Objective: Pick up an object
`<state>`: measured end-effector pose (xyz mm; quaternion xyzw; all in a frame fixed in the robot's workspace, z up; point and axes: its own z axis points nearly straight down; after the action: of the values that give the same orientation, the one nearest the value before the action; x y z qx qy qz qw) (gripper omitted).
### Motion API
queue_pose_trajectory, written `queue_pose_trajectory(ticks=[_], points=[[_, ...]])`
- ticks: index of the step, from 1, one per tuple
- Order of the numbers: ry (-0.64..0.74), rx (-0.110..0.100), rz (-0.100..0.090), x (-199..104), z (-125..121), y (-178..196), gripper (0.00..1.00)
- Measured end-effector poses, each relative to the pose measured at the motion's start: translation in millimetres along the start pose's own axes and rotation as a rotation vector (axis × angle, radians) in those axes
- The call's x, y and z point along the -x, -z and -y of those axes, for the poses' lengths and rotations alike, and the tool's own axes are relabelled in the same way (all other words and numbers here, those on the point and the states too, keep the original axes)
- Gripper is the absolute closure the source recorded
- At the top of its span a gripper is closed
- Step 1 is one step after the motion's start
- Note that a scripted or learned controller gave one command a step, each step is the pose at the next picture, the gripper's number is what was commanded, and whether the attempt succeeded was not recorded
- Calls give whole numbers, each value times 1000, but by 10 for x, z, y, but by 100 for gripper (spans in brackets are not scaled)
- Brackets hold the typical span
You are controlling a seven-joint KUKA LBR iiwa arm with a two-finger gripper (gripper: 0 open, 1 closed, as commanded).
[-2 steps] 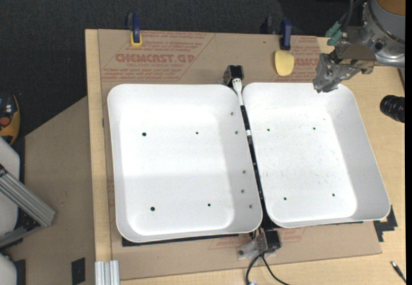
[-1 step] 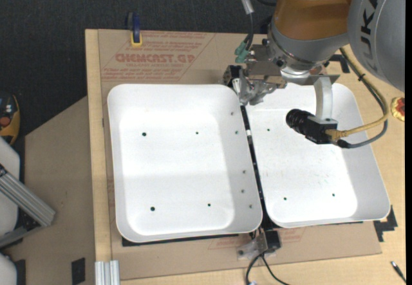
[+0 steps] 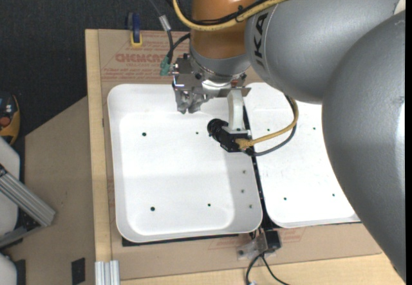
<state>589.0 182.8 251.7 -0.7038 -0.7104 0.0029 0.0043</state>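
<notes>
Patience pays here: with the grey two-finger gripper (image 3: 188, 100) low at twelve o'clock in the left shallow white plastic bin (image 3: 129, 168), its opening impossible to judge and any target object presumably hidden beneath it, lift straight and check.

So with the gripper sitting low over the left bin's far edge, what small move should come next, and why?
Probably lift the gripper straight up a little. It hangs over the far part of the left bin, and the white floor near it carries small dark dots but no object I can make out. The arm covers much of the right bin, so rising might open the view before any pick is tried.
</notes>
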Motion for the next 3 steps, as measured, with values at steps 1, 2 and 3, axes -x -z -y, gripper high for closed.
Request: queue_pose_trajectory(ticks=[1, 2, 3], points=[[-13, 16, 2, 439, 193, 615, 100], [-7, 1, 3, 82, -152, -212, 100], [-13, 19, 2, 534, -90, 560, 100]])
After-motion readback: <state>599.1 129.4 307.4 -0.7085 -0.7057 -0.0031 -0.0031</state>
